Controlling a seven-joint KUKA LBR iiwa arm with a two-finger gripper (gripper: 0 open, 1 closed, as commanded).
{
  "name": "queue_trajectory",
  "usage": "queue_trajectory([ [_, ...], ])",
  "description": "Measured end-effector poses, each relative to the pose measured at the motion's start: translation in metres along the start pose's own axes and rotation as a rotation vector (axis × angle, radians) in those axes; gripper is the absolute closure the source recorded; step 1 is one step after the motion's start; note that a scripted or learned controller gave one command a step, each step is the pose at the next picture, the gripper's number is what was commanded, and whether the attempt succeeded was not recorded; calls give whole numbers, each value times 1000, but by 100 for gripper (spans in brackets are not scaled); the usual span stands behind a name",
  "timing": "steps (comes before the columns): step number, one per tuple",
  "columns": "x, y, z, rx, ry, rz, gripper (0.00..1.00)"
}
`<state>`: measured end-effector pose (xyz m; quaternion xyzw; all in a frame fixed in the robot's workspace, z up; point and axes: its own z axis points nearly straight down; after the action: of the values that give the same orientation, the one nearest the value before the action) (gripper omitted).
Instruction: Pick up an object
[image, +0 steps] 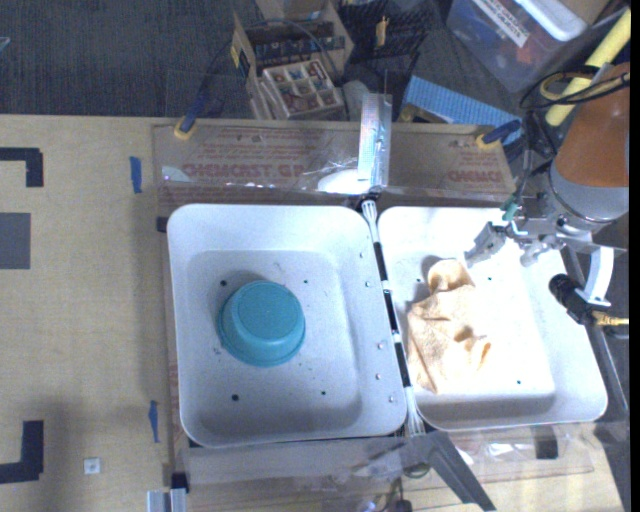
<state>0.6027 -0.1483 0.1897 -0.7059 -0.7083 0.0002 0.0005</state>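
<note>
A teal bowl (262, 321) lies upside down in the left bin (200, 240). A crumpled tan cloth (445, 320) lies in the right bin (575, 385), toward its left side. My gripper (500, 238) hangs over the far part of the right bin, just up and to the right of the cloth's top corner. Its fingers look spread, and nothing is between them. The grey arm with its orange band (595, 150) comes in from the upper right.
A clear plastic sheet (280, 165) stands behind both bins. Boxes and crates (295, 65) crowd the floor beyond the bench. A wooden bench top (70, 330) extends to the left with black tape marks.
</note>
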Motion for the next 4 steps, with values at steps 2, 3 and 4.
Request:
queue_trajectory([
  [2, 16, 48, 48, -4, -2, -54, 0],
  [3, 36, 11, 94, 0, 0, -117, 0],
  [4, 33, 12, 83, -4, -1, -112, 100],
])
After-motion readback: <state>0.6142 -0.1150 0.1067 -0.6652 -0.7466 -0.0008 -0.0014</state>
